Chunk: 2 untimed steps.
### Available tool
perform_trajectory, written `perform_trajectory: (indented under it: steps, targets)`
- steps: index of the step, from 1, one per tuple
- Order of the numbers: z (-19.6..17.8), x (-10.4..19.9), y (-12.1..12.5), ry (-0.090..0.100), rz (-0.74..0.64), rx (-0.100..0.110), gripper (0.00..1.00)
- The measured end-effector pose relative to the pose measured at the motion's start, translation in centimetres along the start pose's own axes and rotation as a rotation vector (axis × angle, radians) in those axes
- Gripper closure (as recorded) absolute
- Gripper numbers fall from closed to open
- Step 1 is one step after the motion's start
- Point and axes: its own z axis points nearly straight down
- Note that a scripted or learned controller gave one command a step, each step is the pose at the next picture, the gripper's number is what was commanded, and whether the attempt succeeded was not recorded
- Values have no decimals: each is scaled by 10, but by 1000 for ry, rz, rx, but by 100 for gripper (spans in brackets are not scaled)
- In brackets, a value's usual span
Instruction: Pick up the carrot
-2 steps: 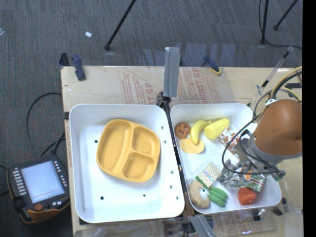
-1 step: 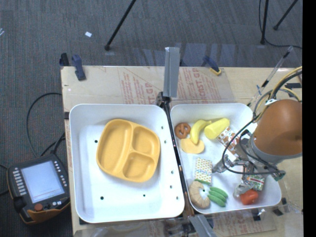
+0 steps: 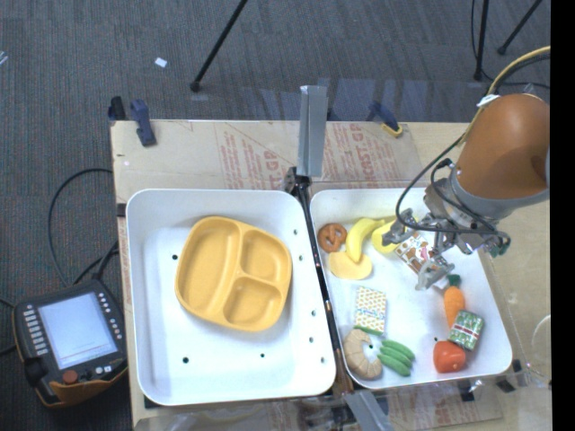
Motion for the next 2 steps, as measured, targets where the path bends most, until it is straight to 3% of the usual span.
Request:
perform_trajectory:
  steps: [1, 2]
  targets:
    - [44, 51, -41, 7, 122, -4, 0]
    - [64, 74, -2, 7, 262, -4, 0]
